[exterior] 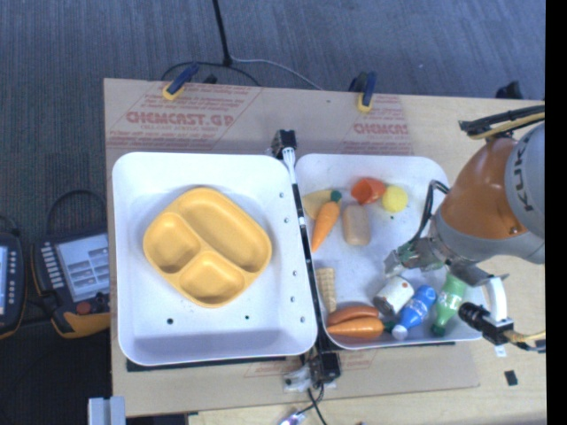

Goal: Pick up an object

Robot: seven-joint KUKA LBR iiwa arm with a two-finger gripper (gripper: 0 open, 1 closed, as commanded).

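Underneath, cardboard-covered bench (177, 118), grey carpet (106, 25)

it looked like a robotics lab: a clamped cardboard-topped bench (221, 118), cables over grey carpet (89, 25), and a teach pendant (75, 273) beside it.

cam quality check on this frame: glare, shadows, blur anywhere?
Camera view: light is even and soft, with no harsh glare on the white bins; only faint shadow under the yellow divided tray. Overall slightly soft, low resolution; small items near the blue bottle blur together; the hand is indistinct under the arm.
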